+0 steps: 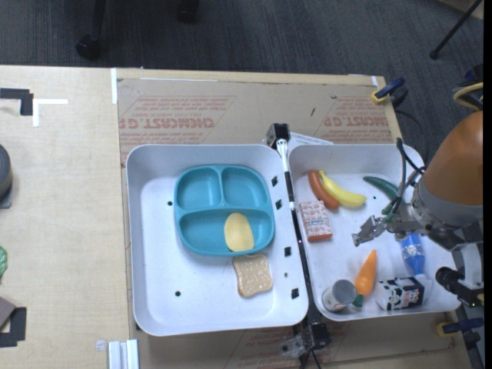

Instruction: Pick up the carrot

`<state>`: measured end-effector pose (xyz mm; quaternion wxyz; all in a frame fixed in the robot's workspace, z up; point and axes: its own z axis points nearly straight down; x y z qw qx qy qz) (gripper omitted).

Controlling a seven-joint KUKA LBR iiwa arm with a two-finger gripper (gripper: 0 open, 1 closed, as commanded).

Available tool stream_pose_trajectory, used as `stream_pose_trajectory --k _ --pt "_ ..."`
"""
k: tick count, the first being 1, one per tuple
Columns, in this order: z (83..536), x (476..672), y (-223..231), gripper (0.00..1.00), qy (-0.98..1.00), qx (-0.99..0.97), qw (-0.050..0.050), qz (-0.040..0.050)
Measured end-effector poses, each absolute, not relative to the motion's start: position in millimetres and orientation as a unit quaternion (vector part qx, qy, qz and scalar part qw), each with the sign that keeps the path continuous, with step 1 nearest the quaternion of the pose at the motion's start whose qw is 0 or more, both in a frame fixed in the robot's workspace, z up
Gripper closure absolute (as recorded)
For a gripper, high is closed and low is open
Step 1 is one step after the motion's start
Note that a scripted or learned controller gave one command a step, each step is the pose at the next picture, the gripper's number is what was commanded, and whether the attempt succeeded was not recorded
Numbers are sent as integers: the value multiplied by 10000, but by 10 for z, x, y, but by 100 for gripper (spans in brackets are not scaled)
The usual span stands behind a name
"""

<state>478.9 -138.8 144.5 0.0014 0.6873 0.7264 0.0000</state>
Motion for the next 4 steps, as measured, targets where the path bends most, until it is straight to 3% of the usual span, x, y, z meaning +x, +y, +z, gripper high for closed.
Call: stream_pose_trajectory --k 1,2,3,4 --pt "910 4776 -1319 0 7935 6085 -12 -3" --pt "1002 4796 -1327 100 7922 6103 4 3" --pt "1002 4795 -1328 0 7923 6101 5 3" --pt "920 4792 -1226 0 8631 5050 7 4"
